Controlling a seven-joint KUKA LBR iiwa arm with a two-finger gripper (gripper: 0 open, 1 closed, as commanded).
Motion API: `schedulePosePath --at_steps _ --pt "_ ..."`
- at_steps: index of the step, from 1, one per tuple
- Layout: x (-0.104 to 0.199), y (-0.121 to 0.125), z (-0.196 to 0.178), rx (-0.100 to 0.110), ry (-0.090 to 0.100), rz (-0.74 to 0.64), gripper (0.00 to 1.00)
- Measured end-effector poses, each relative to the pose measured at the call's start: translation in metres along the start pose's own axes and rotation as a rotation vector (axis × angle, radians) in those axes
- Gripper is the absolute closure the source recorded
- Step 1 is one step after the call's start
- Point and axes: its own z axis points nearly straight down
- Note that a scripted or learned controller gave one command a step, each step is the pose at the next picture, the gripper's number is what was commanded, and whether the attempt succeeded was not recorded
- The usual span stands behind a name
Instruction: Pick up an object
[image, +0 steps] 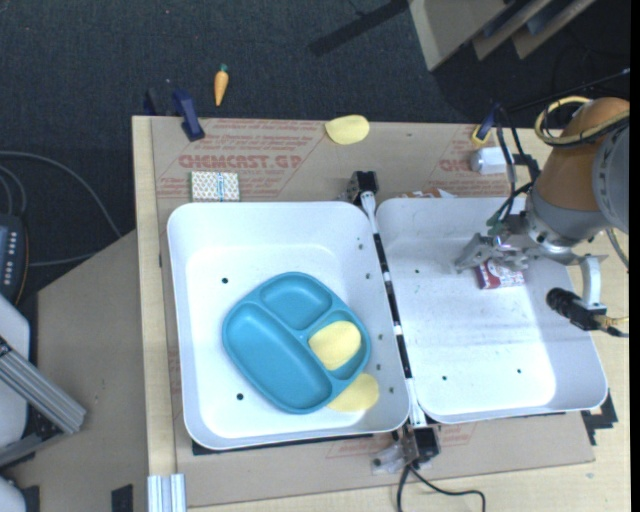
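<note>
Low in the frame, a blue divided plate (290, 340) is seen in the left bin (200, 260). At upper right, a small red-and-white packet (500, 274) is straddled by spread jaws, nothing gripped, presumably for pickup.

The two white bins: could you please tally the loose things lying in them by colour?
Blue: 1, the divided plate
Yellow: 2, one piece in the plate, one beside its rim
Red and white: 1, the packet under the gripper
Total: 4
</note>
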Motion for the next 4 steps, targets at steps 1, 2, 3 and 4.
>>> schedulePosePath --at_steps 1,2,3,4 --pt "-0.001 0.002 -0.012 -0.007 -0.005 -0.001 1.0" --pt "-0.042 -0.009 -0.012 0.008 0.003 0.002 1.0" --pt "-0.038 -0.008 -0.012 0.01 0.009 -0.001 0.0" --pt "0.006 -0.022 -0.001 -0.003 -0.002 0.001 0.0"
